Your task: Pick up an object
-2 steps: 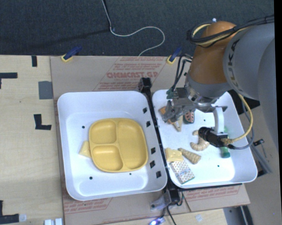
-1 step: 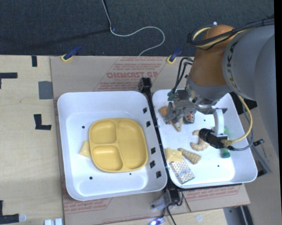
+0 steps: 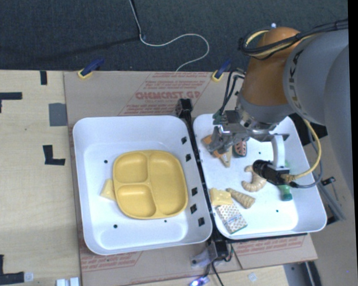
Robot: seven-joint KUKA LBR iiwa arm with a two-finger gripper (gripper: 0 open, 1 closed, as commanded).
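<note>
Jaws of the two-finger gripper (image 3: 222,145) seem clenched on a small orange-grey object (image 3: 209,141) at ten o'clock in the right white bin (image 3: 308,220), though poorly seen; next, lift straight up.

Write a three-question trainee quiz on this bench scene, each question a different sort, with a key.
1. True or false: the yellow divided plate lies in the left bin.
2. Multiple choice: the gripper is over A) the left bin, B) the right bin, C) the cardboard.
3. Fill in: the checkered packet lies near the right bin's ____ edge, by the divider.

Key: 1 true; 2 B; 3 front.
</note>
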